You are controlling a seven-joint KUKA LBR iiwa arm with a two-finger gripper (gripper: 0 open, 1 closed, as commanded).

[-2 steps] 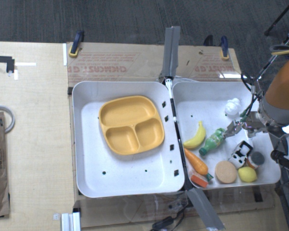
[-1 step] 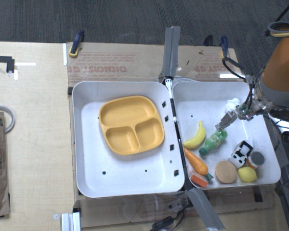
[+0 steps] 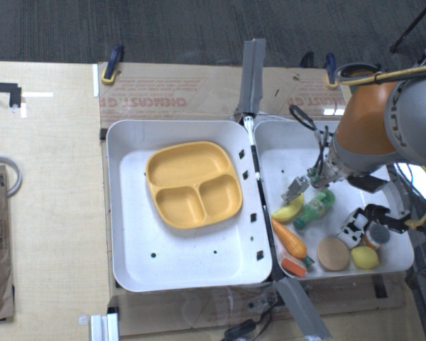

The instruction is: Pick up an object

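The pale wooden table [image 3: 42, 190] carries a sheet of cardboard [image 3: 170, 91] at its far side, pinned by two blue clamps [image 3: 113, 62], and on it two shallow white bins touch along their inner walls; the left bin [image 3: 128, 261] holds one thing, a yellow plate [image 3: 194, 183] with three compartments, lying flat and turned a little askew near the bin's middle; the right bin [image 3: 284, 148] holds the smaller things, all gathered in its near half; the grey arm [image 3: 408, 119], with its orange band [image 3: 366, 126], reaches in from the right over the right bin and slants down toward that bin's left side; the gripper [image 3: 298, 188] hangs just above the far end of the banana [image 3: 290, 210], and whether it is wide or narrow cannot be told, nor does anything show held in it; a green bottle [image 3: 314, 209] lies tilted, touching the banana's right side; a carrot [image 3: 290, 239] lies aslant just nearer than the banana, close to the bin's left wall; a round tan disc [image 3: 334, 253] sits to the carrot's right, with a lemon [image 3: 365, 257] just beside it; a small red piece [image 3: 293, 266] rests at the near-left corner, below the carrot's tip.
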